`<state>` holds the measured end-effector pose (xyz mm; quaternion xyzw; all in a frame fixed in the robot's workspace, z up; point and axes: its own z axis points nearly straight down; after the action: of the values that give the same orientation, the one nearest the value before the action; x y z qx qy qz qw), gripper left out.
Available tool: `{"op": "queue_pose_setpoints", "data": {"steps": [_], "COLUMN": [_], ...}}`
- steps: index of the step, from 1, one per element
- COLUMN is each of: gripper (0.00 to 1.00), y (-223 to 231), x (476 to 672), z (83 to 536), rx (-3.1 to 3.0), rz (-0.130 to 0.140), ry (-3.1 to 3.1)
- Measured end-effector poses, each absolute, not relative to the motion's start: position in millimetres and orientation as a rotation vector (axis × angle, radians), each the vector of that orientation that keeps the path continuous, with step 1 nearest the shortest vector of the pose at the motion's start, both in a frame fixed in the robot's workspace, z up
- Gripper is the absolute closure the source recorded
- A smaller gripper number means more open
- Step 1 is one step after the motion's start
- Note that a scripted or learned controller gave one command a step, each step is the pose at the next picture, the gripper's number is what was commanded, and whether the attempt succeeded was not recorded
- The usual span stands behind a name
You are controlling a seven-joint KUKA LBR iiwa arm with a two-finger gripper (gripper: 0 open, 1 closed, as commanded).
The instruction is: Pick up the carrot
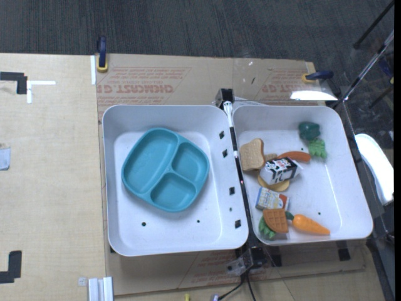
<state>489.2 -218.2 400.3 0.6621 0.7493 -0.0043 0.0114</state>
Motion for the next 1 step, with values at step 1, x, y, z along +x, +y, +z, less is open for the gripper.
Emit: {"op": "queue_pose_setpoints", "data": {"steps": [1], "gripper": [0.0], "y": [-218.2], "x": [489.2], "z": [400.2], "rx": [2.066], "rz": [-0.014], "ry": [2.337]}}
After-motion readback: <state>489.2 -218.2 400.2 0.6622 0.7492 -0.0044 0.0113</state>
